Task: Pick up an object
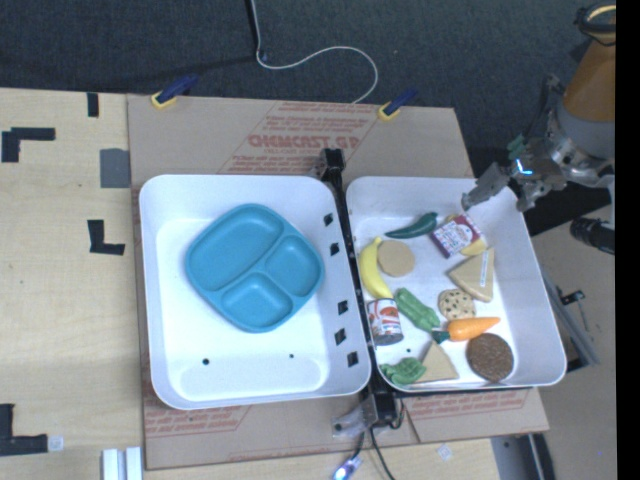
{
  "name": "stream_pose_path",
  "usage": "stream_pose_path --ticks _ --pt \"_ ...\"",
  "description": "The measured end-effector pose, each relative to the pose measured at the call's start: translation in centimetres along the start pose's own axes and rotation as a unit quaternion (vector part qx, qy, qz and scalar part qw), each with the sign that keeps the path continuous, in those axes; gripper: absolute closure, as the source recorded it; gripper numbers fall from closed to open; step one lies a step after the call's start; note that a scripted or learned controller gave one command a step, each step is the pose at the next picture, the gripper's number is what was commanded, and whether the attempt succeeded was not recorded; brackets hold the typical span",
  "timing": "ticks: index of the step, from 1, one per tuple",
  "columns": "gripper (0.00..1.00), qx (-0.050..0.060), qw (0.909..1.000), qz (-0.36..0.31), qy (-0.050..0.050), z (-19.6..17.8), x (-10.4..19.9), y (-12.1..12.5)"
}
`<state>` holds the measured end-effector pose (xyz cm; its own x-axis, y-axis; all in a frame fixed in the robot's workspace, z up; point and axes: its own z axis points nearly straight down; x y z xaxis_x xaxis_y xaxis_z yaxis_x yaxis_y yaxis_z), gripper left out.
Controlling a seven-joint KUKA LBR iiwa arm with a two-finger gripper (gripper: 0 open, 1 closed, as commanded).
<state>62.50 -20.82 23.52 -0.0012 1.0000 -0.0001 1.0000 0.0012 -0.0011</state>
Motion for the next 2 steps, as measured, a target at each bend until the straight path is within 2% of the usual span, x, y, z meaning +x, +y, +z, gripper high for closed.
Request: stream_pose_path --ticks 1,2 --pt "0.0 0.001 1.0 -0.003 0.001 -1.4 9.2 -4.7" --pt "0.0 0.002 1.0 -0.003 0.001 -2.6 15.8 -11.6"
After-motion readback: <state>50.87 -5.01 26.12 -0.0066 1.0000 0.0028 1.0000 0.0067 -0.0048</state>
